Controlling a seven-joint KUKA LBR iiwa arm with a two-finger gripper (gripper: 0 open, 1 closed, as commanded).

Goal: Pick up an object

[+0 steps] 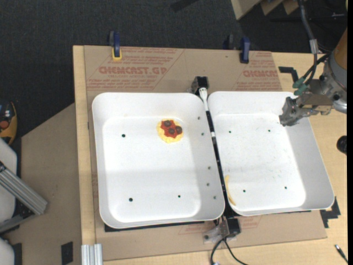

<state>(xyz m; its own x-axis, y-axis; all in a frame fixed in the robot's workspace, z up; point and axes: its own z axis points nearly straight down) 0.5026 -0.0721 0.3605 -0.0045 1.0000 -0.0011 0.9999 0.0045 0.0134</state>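
Note:
A small yellow object [170,131] with red and dark blobs on top lies in the left white bin [110,148], toward its far middle. My gripper [288,116] hangs over the far right corner of the right white bin [309,192], well away from the yellow object. Nothing shows between it and the bin floor.
Both bins sit on a brown cardboard sheet [88,93] held by blue clamps [115,42] at the back. A black strip [210,131] runs between the bins. Cables [309,32] hang by the arm at the right. Metal framing [22,192] stands at the left.

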